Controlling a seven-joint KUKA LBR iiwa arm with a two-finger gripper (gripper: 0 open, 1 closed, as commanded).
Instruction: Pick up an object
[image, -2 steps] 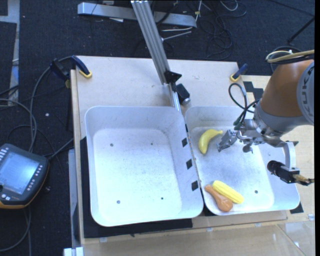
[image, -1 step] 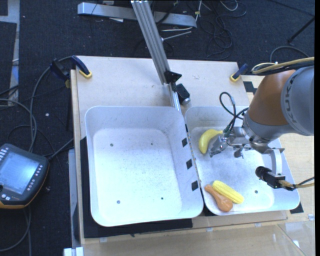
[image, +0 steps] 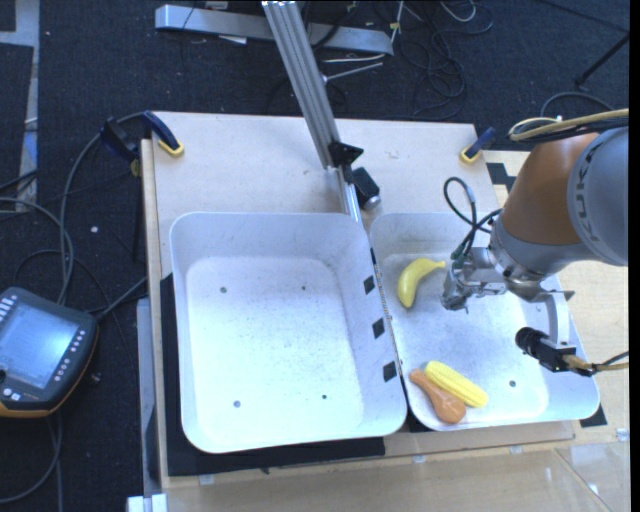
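Note:
A yellow banana (image: 415, 280) lies in the right bin (image: 500, 350) near its left wall. At the bin's front a yellow corn cob (image: 458, 383) lies against an orange carrot-like piece (image: 441, 399). My gripper (image: 455, 297) hangs over the right bin, just right of the banana's lower end. The wrist body covers its fingers from this angle, and nothing is visible between them.
The left bin (image: 265, 320) sits beside the right one, with a raised divider wall (image: 375, 300) between them. A slanted metal pole (image: 310, 85) rises behind the bins. Cables (image: 465, 205) trail from the wrist. A teach pendant (image: 40, 345) lies on the floor at left.

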